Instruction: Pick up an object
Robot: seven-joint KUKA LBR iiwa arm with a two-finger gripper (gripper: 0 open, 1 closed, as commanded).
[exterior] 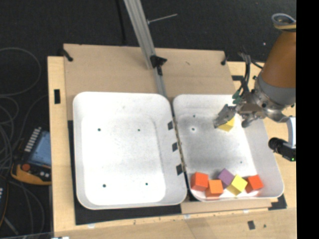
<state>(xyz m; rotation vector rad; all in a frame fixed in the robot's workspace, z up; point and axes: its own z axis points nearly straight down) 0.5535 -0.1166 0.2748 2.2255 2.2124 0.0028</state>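
Two bins sit side by side on the bench [199,59]. Right bin [199,148]: five blocks [227,182] clustered along near wall; gripper [233,114] over far part, one block [227,125] beneath it.

A pale wooden table [119,71] stands on dark floor, seen from above at a slant. Two shallow white bins lie side by side directly on it: the left bin [124,151] and the right bin [209,153], their inner rims touching along the middle. A dark mat [72,148] shows under the left bin's outer edge. A grey metal rail [142,26] slants across the table's far edge toward the seam between the bins.
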